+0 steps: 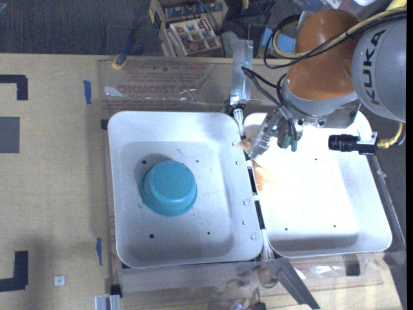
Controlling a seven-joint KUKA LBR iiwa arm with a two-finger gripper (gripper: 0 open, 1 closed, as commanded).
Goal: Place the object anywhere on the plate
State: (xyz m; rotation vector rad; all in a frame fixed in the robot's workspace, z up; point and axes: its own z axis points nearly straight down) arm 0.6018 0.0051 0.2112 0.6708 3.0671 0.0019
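Camera view: object (263, 173) below claw (258, 146).

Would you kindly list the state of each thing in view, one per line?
Blue plate: lying in the left bin, nothing on it.
Orange object: lying in the right bin by its left wall, not yet on the plate; washed out by glare.
Claw: over the right bin's upper left corner, just above the orange object.
Arm: reaching in from the right.
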